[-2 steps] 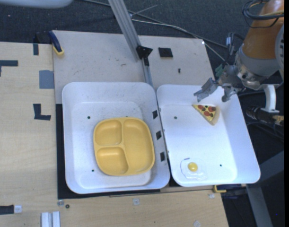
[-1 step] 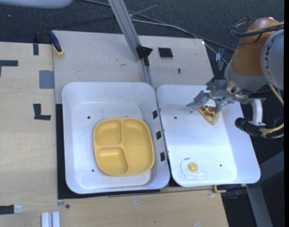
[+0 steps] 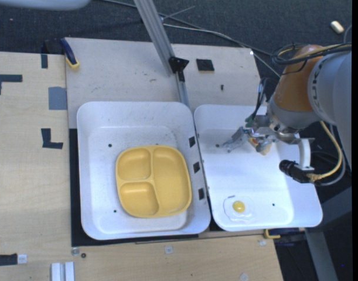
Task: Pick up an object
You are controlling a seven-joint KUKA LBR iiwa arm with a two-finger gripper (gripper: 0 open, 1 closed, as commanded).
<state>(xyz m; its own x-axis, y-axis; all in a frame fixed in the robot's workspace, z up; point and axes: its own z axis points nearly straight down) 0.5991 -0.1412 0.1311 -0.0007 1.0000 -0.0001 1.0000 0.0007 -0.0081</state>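
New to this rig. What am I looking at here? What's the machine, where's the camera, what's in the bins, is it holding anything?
One camera, fixed above the bench, looks down at a slant on two shallow white bins set side by side. The left bin holds a yellow divided plate with three compartments. The right bin holds a toy fried egg near its front edge. The machine is a grey robot arm with an orange band, reaching in from the right. Its tool, a two-finger grasper, hangs over the back part of the right bin, well apart from the egg. Nothing is visible between its fingers, so it holds nothing that I can see. Whether the fingers are open or shut is too small to tell.
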